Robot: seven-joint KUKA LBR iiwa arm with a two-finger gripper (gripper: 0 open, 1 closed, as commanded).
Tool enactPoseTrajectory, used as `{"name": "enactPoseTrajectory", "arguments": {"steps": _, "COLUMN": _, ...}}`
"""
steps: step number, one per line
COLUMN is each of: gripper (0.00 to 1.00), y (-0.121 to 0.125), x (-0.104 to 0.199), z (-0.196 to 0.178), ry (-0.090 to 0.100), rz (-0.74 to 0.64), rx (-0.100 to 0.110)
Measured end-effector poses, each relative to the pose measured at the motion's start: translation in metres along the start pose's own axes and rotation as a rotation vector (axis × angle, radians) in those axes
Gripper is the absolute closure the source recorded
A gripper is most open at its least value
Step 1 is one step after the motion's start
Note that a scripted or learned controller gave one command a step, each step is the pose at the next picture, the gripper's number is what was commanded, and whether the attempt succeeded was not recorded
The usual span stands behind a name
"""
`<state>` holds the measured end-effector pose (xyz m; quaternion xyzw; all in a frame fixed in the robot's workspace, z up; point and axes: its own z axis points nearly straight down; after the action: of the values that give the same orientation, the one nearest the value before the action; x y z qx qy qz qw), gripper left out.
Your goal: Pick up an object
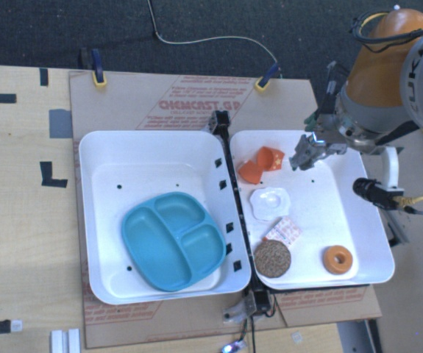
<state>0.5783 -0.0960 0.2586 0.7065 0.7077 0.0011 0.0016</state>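
The right bin [358, 219] holds an orange cup [262, 164] lying on its side at the back left. In front of the cup lies a white lid-like piece [269, 201], then a small pink-patterned packet [283, 232], then a brown speckled round disc [272, 257]. An orange doughnut-shaped ring [338, 259] sits at the bin's front right. My gripper [304, 157] hangs over the back of the right bin, just right of the orange cup, with nothing visible between its fingers.
The left bin [101, 197] contains a blue divided plate [173, 239]. A black divider clip [219, 120] sits where the two bins meet at the back. A cable runs across the dark floor behind the bench. Cardboard lies under both bins.
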Motion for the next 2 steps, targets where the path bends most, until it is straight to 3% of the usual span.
{"name": "enactPoseTrajectory", "arguments": {"steps": 2, "gripper": 1.0, "y": -0.002, "x": 0.112, "z": 0.001, "ry": 0.002, "rz": -0.005, "rx": 0.005}}
